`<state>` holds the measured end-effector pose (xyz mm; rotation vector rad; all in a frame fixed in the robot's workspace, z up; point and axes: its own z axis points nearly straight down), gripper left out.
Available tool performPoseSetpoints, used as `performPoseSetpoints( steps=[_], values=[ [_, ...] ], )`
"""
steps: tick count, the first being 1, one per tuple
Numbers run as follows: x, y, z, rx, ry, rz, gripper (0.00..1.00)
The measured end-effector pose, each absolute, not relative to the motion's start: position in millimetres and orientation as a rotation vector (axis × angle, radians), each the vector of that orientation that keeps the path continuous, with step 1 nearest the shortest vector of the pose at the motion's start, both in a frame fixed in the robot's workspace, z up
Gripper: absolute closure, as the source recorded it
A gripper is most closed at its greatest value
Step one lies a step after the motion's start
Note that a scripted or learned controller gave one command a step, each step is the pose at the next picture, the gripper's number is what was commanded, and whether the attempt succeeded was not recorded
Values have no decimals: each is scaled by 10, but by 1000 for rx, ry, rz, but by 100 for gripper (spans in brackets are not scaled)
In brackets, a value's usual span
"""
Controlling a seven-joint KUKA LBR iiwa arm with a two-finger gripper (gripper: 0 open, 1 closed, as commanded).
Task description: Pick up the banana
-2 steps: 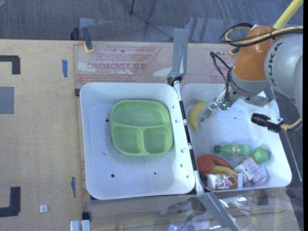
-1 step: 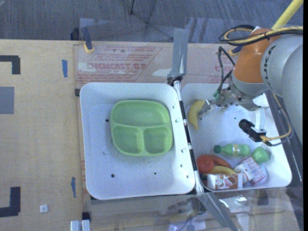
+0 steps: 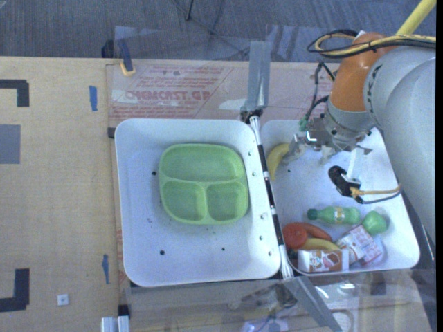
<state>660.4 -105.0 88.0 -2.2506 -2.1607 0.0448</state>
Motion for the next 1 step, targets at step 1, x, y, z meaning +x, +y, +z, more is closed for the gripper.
performPoseSetpoints(
  steps=[1],
  values=[
    [6583, -1025, 880, -2381, -2007, 56, 0]
  ],
)
